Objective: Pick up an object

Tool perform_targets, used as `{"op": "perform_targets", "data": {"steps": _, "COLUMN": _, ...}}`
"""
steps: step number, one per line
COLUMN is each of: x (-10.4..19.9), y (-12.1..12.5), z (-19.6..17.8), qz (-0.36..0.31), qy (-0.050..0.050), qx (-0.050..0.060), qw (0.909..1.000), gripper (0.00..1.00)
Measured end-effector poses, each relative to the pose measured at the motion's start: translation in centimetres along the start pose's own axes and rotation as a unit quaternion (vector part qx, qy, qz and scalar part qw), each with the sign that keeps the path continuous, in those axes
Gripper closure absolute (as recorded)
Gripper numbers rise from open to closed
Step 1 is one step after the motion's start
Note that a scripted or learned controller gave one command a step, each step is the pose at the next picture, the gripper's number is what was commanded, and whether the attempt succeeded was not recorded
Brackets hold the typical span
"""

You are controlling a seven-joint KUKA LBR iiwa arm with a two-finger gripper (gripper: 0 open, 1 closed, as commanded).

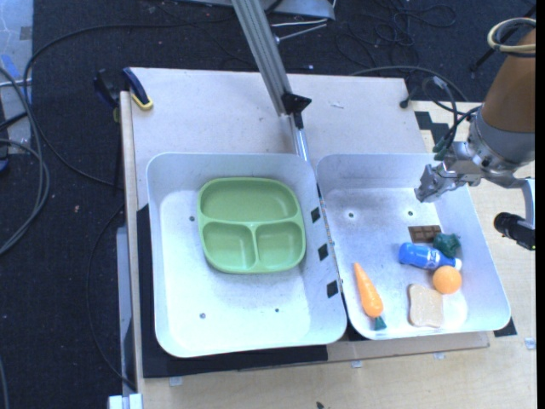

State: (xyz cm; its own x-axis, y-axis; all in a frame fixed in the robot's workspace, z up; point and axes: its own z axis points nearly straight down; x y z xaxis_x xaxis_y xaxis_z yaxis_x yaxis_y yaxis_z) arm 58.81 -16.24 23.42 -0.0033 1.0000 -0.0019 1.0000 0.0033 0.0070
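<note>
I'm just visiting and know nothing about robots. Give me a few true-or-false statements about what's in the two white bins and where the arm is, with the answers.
1. The green divided plate lies in the left bin. True.
2. The toy carrot lies on the green plate. False: it lies in the right bin, near that bin's front left corner.
3. The gripper hangs over the right bin with nothing between its fingers. True.
4. The orange ball sits alone in the left bin. False: it is in the right bin, beside the blue bottle and the slice of bread.
5. The plate's compartments are full of food. False: they hold nothing.
</note>
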Motion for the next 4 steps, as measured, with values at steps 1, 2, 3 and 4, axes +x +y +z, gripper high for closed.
{"op": "perform_targets", "data": {"steps": 1, "x": 0.0, "y": 0.2, "z": -5.1, "qz": 0.000, "qy": 0.000, "qx": 0.000, "qw": 1.0000, "gripper": 1.00}}
{"op": "perform_targets", "data": {"steps": 2, "x": 4.1, "y": -0.9, "z": -4.6, "qz": -0.001, "qy": 0.001, "qx": 0.004, "qw": 1.0000, "gripper": 1.00}}
{"op": "perform_targets", "data": {"steps": 3, "x": 8.7, "y": -2.3, "z": -2.9, "qz": -0.001, "qy": 0.002, "qx": 0.005, "qw": 1.0000, "gripper": 1.00}}
{"op": "perform_targets", "data": {"steps": 4, "x": 13.9, "y": -3.8, "z": -1.3, "qz": -0.002, "qy": 0.002, "qx": 0.005, "qw": 1.0000, "gripper": 1.00}}
